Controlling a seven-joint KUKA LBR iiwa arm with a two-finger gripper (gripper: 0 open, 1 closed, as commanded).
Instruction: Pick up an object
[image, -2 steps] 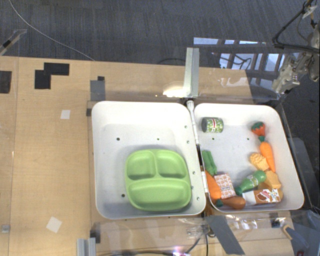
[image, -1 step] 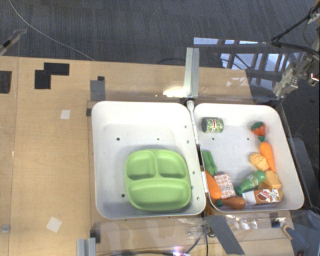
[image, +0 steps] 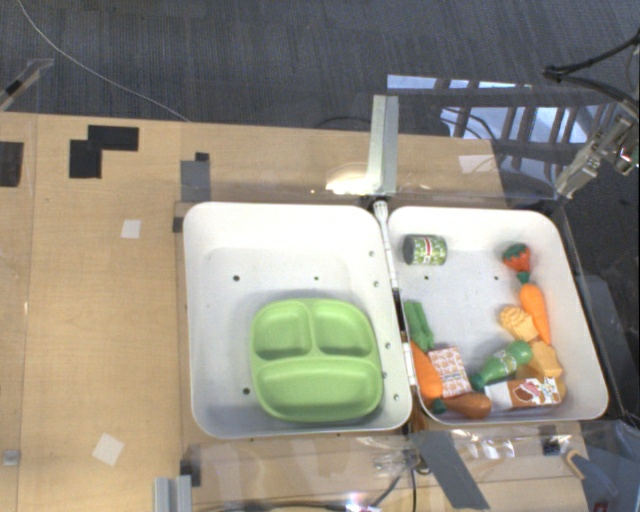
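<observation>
Tan desk (image: 90, 330). Two white bins touching side by side: left bin (image: 215, 255), right bin (image: 470, 280). Black patches (image: 100, 148) at desk's far left.

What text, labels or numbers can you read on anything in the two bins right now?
No text can be read in this view.
Green can, right bin: light label patch, too blurred to read.
Small packet, right bin: red and white print, too small to read.
Flat box, right bin's near corner: red and white print, illegible.
Green divided tray, left bin: no markings visible.
</observation>
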